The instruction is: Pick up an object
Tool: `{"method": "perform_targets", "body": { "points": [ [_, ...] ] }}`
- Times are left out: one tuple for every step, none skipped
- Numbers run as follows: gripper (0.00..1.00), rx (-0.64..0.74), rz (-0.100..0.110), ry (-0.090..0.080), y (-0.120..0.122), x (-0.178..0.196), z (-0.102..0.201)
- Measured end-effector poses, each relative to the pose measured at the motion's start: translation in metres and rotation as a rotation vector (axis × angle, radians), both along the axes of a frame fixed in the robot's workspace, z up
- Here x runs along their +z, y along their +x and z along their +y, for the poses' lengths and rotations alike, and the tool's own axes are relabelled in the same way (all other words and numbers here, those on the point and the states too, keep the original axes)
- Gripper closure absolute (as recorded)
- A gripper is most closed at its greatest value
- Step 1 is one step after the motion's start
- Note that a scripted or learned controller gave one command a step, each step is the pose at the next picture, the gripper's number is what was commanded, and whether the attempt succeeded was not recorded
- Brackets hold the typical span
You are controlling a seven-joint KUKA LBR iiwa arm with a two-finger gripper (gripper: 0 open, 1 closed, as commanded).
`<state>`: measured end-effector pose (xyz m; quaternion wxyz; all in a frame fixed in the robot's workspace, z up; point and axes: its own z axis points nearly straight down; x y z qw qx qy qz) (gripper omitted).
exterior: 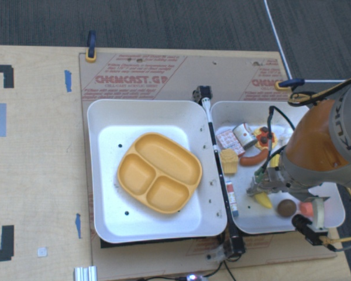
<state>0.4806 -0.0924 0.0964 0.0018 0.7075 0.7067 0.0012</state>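
we find the arm reaching in over the right bin (pixel 337 216), with the end effector (pixel 263 186) low near that bin's front left area, just above a yellow banana-like toy (pixel 262 200). its state cannot be told from this angle. nothing is seen held.

we judge the step in hand to be the descent onto a target, most likely the yellow toy. it lies near the bin's front edge, left of a brown round object (pixel 286 207), its long axis seemingly running slantwise from the bin's left wall toward the front right corner; which end leads is unclear.

to do this well, we recommend closing across the short width of the toy, square to that axis, and staying clear of the brown object.

the left bin (pixel 99 174) carries a yellow divided plate (pixel 159 172), untouched. a cheese-like block (pixel 229 161) and a sausage-like piece (pixel 254 158) sit nearer the right bin's back.
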Motion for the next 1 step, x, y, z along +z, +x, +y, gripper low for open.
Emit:
{"method": "perform_targets", "body": {
  "points": [
    [1.00, 0.003, 0.002, 0.002, -0.0003, 0.0885, 0.0741]
  ]
}}
